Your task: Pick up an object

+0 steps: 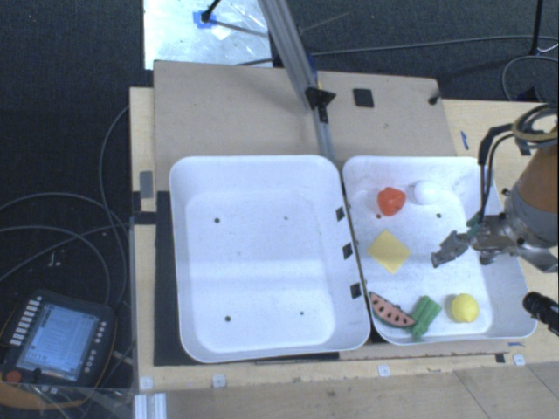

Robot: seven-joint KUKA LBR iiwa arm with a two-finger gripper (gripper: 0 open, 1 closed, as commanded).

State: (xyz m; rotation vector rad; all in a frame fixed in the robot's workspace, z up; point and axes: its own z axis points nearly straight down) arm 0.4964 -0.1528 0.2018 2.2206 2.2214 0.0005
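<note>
The right bin [441, 168] holds several toy foods: a red-orange piece [390, 201], a white ball [427, 192], a yellow block [389, 251], a watermelon slice [390, 311], a green piece [424, 314] and a yellow lemon [464, 307]. My gripper [451, 250] hangs over the right half of this bin, right of the yellow block and above the lemon. Nothing shows between its fingers.
The left bin [188, 234] lies beside the right one, with black clips along the shared wall. A metal pole [293, 46] slants over the cardboard sheet behind the bins. A teach pendant [57, 339] lies on the floor at lower left.
</note>
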